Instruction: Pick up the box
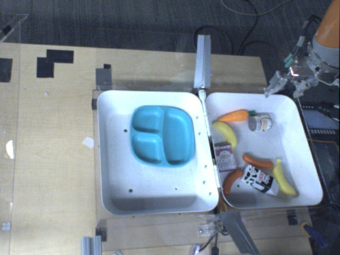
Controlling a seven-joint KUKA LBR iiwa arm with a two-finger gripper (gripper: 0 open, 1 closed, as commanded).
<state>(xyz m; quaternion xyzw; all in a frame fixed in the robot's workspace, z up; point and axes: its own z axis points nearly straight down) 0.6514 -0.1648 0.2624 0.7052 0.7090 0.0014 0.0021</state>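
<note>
The black-and-white box lies low in the right bin, touching a sausage and a banana. The pincer, spread and empty, hovers beyond the bin's far rim; approach not begun, it must travel over and descend.

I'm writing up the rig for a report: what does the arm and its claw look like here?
At the view's upper right, the arm shows an orange band above a grey wrist section. Below it the claw is a pale grey metal assembly with two slim fingers, a small green-lit spot on its body, and thin cabling running along its side.
</note>
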